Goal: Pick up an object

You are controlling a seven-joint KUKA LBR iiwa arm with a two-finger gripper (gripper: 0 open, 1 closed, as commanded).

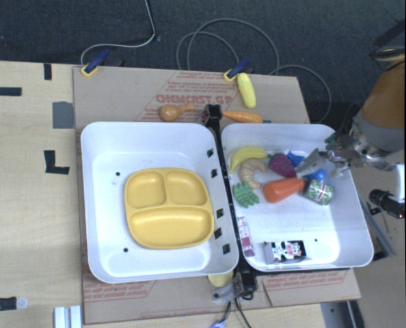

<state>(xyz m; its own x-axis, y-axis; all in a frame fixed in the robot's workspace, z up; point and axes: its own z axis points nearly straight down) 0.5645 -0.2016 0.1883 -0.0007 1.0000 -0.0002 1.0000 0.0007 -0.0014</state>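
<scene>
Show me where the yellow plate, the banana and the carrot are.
yellow plate (169,207): camera view, on the divider ridge between its sections.
banana (246,156): camera view, middle of its curve.
carrot (283,189): camera view, middle of its orange body.

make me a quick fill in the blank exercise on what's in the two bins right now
1. The yellow divided plate lies in the ____ bin.
2. The banana, the orange carrot and the green can all lie in the ____ bin.
3. The plate has ____ compartments.
4. The corn cob lies outside both bins, on the ____.

Missing words: left; right; three; cardboard
</scene>
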